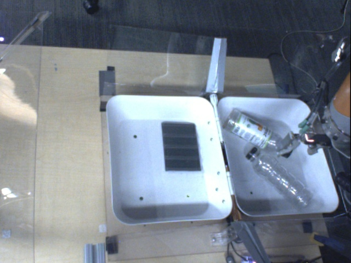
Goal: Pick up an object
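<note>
On the wooden counter [66, 163] there are two shallow white bins side by side. The left bin [126, 147] carries a dark ribbed rectangular pad [180, 146], which lies flat near its middle, a little toward 1 o'clock from the centre.

The right bin [323, 199] holds two clear plastic bottles. One bottle with a green and white label [249, 129] lies on its side in the part of the bin toward 11 o'clock, tilted with its neck toward 4 o'clock. The second clear bottle [279, 177] has a dark cap; it lies from the middle of the bin toward 5 o'clock. The two bottles are very close, maybe touching, near the cap.

The arm [339, 111] comes in from 3 o'clock. The tool [289, 146] is low over the right bin, just beside the neck of the labelled bottle. If its fingers are spread or pressed together, I cannot tell, because they are small and blurred there.
</note>
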Available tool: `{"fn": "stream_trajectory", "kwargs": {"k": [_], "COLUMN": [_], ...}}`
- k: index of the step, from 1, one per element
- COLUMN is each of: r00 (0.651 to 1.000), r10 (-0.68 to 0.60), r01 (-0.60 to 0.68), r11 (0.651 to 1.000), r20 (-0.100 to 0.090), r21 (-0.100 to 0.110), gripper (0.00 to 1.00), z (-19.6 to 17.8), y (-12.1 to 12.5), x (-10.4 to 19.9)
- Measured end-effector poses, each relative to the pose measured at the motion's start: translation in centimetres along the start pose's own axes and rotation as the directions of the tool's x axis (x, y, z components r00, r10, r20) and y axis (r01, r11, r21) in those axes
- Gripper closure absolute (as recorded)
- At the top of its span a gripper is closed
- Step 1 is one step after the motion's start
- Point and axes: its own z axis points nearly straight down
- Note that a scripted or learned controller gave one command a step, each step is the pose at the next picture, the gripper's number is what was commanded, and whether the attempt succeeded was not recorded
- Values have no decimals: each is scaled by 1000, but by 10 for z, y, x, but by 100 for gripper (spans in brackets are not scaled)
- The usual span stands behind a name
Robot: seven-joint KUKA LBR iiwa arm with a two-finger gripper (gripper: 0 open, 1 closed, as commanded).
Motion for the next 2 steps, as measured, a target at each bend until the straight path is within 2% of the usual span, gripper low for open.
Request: {"fn": "stream_trajectory", "kwargs": {"k": [1, 2], "r00": [998, 997], "r10": [-64, -71], "r01": [64, 71], "r11": [998, 997], "r20": [-1, 2], "r21": [2, -7], "gripper": [0, 0], "z": [124, 165], "y": [40, 118], "x": [-14, -32]}}
